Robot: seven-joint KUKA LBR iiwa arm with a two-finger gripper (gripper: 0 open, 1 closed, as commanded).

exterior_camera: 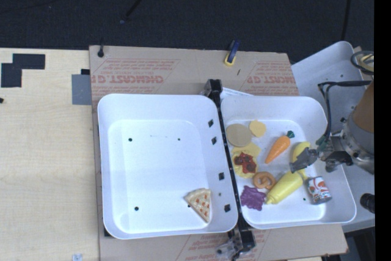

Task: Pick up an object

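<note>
The right bin (317, 108) holds several toy foods: an orange carrot (278, 148), a yellow squeeze bottle (284, 187), a small can (317, 190), a purple piece (252, 197), a brown ring (264, 180), a red-topped yellow piece (245, 162), a tan disc (238, 134) and a yellow fruit (299, 149). A pizza slice (200, 203) lies in the left bin (159, 108). My gripper (319, 161) hangs low over the right bin's right side, just right of the yellow fruit and above the can. Its fingers stand apart, open, with nothing between them.
A black divider clip (213, 87) sits where the two bins meet. A blue and yellow clamp (231, 53) stands on the cardboard behind them. The grey arm comes in over the right bin's right rim.
</note>
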